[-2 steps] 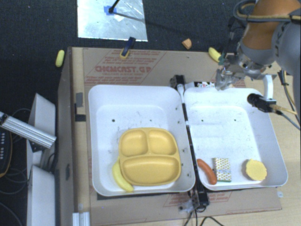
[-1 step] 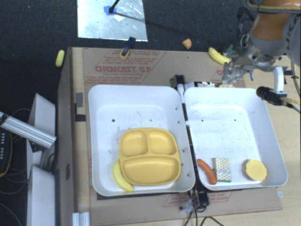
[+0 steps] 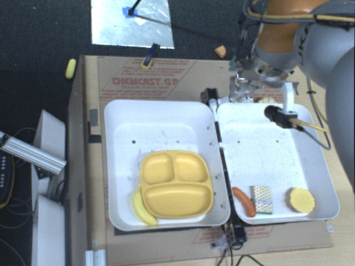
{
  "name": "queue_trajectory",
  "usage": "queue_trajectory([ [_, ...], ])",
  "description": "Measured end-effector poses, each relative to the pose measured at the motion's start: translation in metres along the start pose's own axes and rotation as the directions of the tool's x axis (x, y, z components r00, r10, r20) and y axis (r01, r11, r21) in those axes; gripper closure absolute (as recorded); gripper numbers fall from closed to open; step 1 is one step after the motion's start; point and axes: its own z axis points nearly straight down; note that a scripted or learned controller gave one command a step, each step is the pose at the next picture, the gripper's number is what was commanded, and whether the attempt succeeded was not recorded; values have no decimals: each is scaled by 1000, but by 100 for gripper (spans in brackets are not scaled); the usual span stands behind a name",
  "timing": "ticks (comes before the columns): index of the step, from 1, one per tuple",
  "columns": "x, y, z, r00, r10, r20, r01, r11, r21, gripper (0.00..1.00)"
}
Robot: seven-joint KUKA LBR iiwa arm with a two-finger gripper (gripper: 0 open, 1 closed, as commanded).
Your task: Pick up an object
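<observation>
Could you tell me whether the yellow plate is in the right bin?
No, the yellow plate sits in the left bin, beside a banana.

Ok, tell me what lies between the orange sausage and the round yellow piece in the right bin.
In the camera view, a small patterned box lies between the sausage and the round yellow piece.

Lighting even and fairly bright overhead. Both white bins [image 3: 277,148] near overexposure, with little surface detail. Glare on the foil sheet [image 3: 131,15] at top. Soft, short shadows under the yellow tray [image 3: 176,184]. Overall image slightly soft and grainy; dark floor [image 3: 33,37] underexposed.
</observation>
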Motion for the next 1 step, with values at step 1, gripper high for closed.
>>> queue_trajectory([
  [1, -63, -37, 16, 1000, 4, 4, -4, 1000, 2, 100],
])
